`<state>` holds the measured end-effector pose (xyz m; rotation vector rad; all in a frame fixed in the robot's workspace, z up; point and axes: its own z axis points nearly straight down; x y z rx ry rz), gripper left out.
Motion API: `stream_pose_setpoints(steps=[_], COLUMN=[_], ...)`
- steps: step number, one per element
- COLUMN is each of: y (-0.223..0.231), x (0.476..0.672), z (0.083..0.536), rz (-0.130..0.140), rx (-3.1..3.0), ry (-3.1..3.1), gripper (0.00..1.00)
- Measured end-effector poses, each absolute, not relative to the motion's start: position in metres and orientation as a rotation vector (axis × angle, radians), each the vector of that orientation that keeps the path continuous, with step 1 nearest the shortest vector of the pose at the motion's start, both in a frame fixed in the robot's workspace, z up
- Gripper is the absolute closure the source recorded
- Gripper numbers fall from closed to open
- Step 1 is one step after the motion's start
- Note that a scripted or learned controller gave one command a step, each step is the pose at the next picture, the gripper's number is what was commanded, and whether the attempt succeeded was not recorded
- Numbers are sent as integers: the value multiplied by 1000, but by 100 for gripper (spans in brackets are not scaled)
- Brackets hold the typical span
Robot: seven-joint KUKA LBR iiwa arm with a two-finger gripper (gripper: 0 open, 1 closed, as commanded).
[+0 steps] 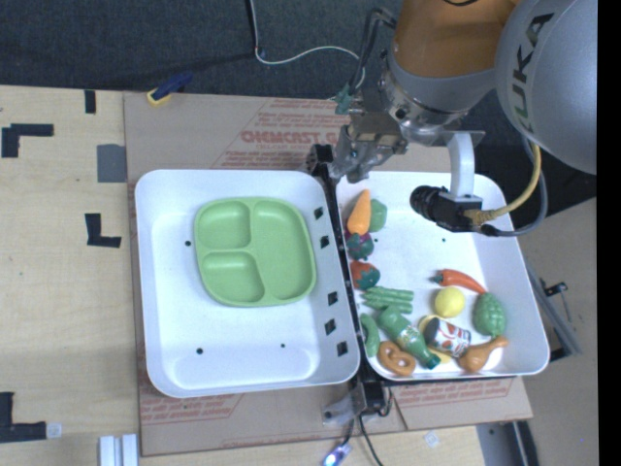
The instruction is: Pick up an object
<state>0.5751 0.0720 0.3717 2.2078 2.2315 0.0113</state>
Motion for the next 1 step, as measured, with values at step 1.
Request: stream_pose_setpoints(steps=[1], y=[134], x=[541], z=[404], rz=[5], rx=[2210], ry=[2234], gripper=[100])
